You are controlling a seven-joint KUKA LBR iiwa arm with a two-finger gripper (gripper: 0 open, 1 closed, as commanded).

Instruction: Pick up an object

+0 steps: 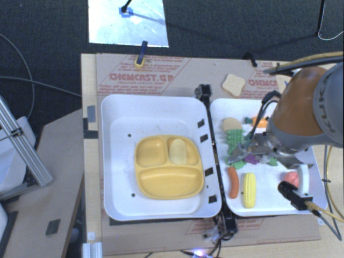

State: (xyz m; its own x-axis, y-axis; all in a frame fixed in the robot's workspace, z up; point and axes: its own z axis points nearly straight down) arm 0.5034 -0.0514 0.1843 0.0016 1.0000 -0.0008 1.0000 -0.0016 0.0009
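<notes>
- Toy food in the right bin (317,198): yellow corn (249,190) near the front, red hot dog (234,182) just left of it and close by, green bumpy piece (233,140) higher up, tan bread-like piece (232,124) above that.
- Also a pink-red toy (291,178) near the right side of that bin, and a bit of orange (259,122) near the back, partly hidden by the arm.
- Gripper (240,156) low over the middle of the right bin, close to the green piece and above the hot dog.
- Purple bit (250,158) right at the gripper – too small and blurred to name.
- Cannot tell whether the gripper is clenched, released, or grasping anything (too much hidden, too blurry).
- Big grey arm with orange band (301,104) reaching in from the right, covering much of the bin's back half.
- Left bin (115,144) with a yellow tray (169,167) in it – three sections, a pale lump in the upper right one.
- Slice of toy bread (234,84) outside the bins, on the cardboard (177,74) behind the right bin.
- Small blue and yellow thing (141,55) at the cardboard's back edge.
</notes>
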